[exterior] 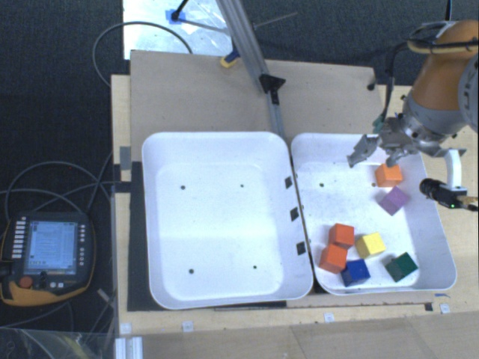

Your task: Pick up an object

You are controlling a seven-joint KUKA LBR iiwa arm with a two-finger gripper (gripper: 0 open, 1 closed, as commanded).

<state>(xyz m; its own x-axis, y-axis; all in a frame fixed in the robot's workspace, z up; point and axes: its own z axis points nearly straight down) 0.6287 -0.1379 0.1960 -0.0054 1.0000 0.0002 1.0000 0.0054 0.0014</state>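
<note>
Hanging over the upper part of the right bin [441, 223], the claw [378, 152] is seen w/ fingers spread apart; nothing is gripped between them. One finger is angled out to the claw's left, the other is pointed down toward the blocks.

Orange block [388, 175] is found just below the claw, close under the right-hand finger tip; contact can't be judged from this angle. Purple block [394, 200] is seen a bit further below, just beside the orange one, tilted.

Remaining blocks are grouped well below the claw, near the bin's front edge: red-orange block [341, 235] and second orange block [334, 257], touching, below-left of the claw; yellow block [370, 244] just right of those; blue block [355, 272] lowest, approx. touching the second orange one; green block [402, 265] below and slightly right of the claw, apart from the rest.

Left bin [153, 200] is located far left of the claw. Arm [441, 88] is seen entering above-right of the claw, orange band visible. Pendant [46, 256] is noted far left, off the bench.
</note>
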